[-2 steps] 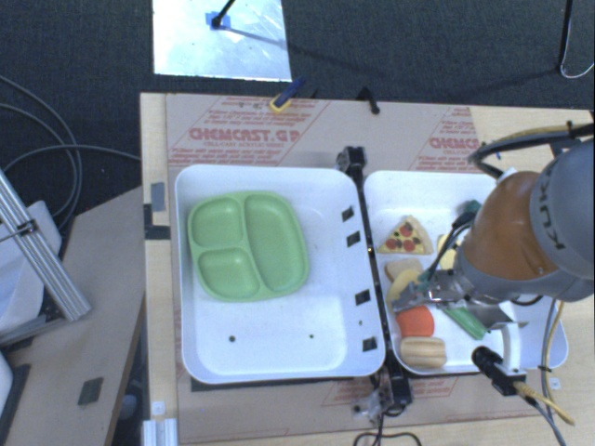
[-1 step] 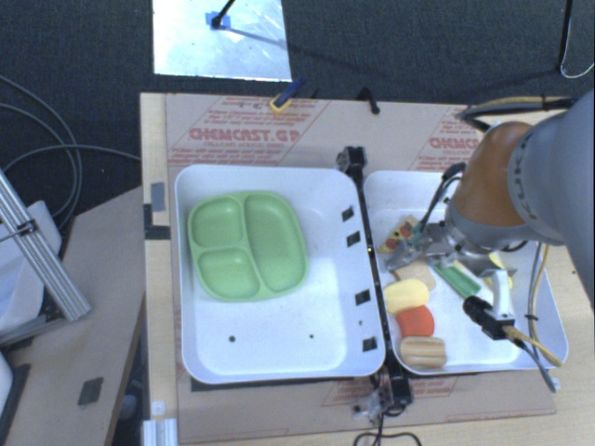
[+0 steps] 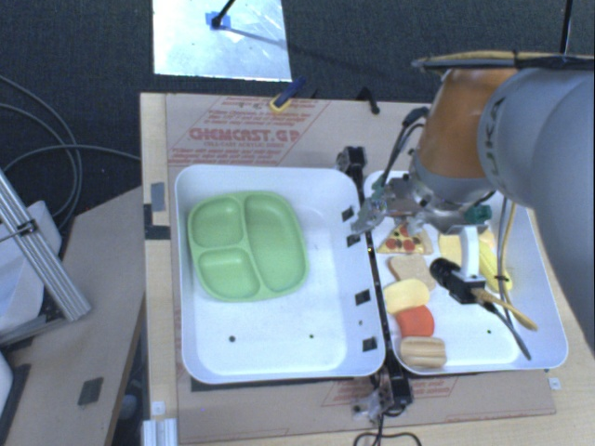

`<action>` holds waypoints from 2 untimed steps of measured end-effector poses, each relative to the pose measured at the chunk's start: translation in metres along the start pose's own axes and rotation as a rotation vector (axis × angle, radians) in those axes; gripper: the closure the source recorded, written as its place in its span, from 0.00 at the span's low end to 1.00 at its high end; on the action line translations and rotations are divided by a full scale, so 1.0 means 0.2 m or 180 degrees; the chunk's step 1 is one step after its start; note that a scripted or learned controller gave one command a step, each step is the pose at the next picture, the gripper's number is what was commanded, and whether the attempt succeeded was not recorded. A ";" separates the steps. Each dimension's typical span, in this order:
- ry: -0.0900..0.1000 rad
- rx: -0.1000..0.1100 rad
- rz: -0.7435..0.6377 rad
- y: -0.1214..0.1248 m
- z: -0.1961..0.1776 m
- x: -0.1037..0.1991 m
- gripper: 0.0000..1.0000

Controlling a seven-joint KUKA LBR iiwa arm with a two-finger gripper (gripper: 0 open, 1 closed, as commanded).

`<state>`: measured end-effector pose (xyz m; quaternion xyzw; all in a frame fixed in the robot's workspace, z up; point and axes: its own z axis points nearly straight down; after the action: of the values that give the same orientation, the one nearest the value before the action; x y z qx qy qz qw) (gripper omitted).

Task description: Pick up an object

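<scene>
Smooth green three-section plate (image 3: pixel 247 246), rounded corners, sitting in left bin (image 3: pixel 279 347).
Gripper (image 3: pixel 379 212) just beside flat pizza wedge (image 3: pixel 406 242), open or closed, can't tell tbh.

A column of toy foods lies along the left wall of the right bin (image 3: pixel 530 337). A pizza slice (image 3: pixel 406 242) is farthest back, then come a tan biscuit-shaped piece (image 3: pixel 405 268), a yellow wedge (image 3: pixel 406 295), a red-orange piece (image 3: pixel 416 321) and, in the bin's near left corner, a brown bun (image 3: pixel 423 351). A green divided plate (image 3: pixel 247 246) lies flat, well to the left of that bin.
</scene>
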<state>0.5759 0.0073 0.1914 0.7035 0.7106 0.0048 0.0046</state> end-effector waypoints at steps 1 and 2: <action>-0.0015 0.0004 0.0033 0.48 0.03 -0.38 0.00; 0.0004 0.0031 0.0001 0.47 0.00 0.05 0.00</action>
<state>0.6691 0.0191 0.1933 0.7036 0.7106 0.0018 0.0007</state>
